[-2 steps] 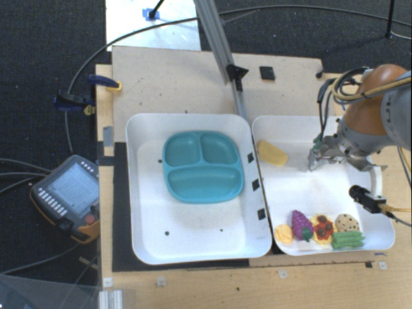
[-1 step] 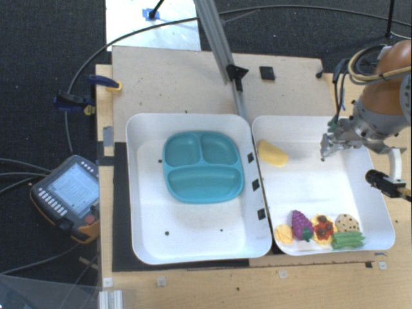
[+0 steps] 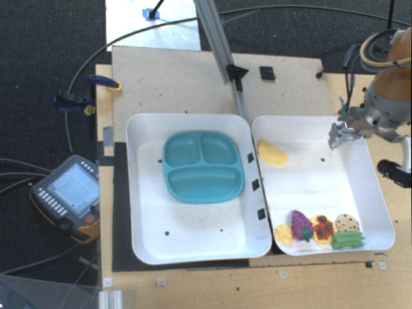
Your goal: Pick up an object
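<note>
In the right bin [image 3: 360, 172], a yellow toy piece [image 3: 273, 154] lies near the upper left corner. Along the bin's front edge sit a small yellow piece [image 3: 283, 234], purple grapes [image 3: 300, 224], a pizza slice [image 3: 322, 228], a cookie [image 3: 347, 223] and a green pea pod [image 3: 348, 239]. My gripper [image 3: 341, 136] hangs over the bin's far right edge, well away from all these toys. Nothing is visible between its fingers.
The left bin [image 3: 148, 224] holds a teal divided plate [image 3: 203, 167]. A slanted metal pole [image 3: 219, 37] crosses the back of the bench. A teach pendant [image 3: 67, 196] lies on the floor at left, with cables around it.
</note>
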